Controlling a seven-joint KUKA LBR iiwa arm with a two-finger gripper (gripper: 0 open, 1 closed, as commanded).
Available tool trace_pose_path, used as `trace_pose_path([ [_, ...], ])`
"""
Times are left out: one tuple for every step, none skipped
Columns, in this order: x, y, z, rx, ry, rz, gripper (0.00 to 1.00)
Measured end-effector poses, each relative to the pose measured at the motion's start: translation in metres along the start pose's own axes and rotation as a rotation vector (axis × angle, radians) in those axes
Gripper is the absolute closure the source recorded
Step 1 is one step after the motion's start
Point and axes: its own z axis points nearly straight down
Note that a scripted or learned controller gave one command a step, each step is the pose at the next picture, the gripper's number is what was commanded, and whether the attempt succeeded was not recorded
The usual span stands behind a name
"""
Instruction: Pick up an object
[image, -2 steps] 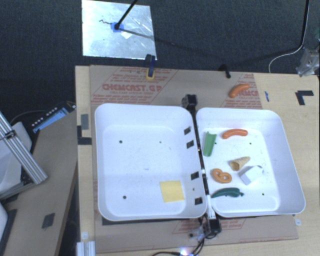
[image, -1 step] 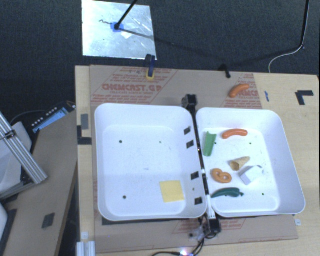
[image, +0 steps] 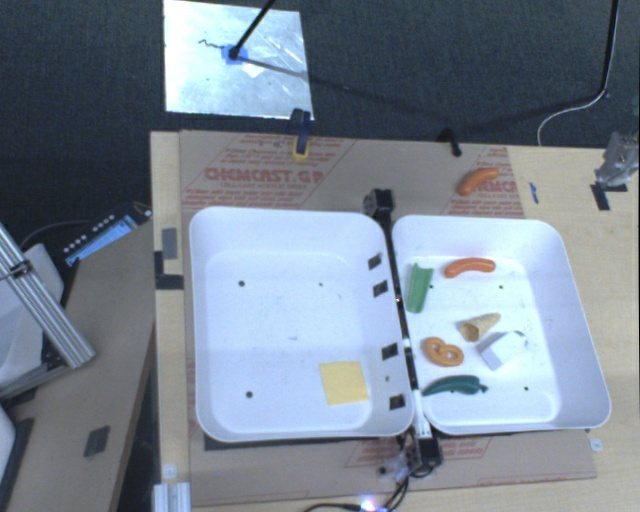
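The right bin (image: 575, 330) holds several small items. An orange sausage-shaped piece (image: 470, 267) lies near its back. A light green block (image: 418, 286) rests along its left wall. Further forward are a tan cone (image: 479, 325), an orange pretzel-like ring (image: 442, 351), a white and grey block (image: 500, 349) and a dark green pepper shape (image: 455, 386). A flat yellow square (image: 344, 382) lies alone at the front right of the left bin (image: 215, 300).
A second orange sausage shape (image: 478, 181) lies on the cardboard behind the right bin. A grey metal piece (image: 618, 165) sits at the bench's far right edge. A blue and yellow clamp (image: 299, 133) stands at the back. A metal frame (image: 40, 310) is at the left.
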Motion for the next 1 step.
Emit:
trace_pose_path([
  [-0.0005, 0.0430, -0.0222, -0.010, -0.004, -0.005, 1.00],
])
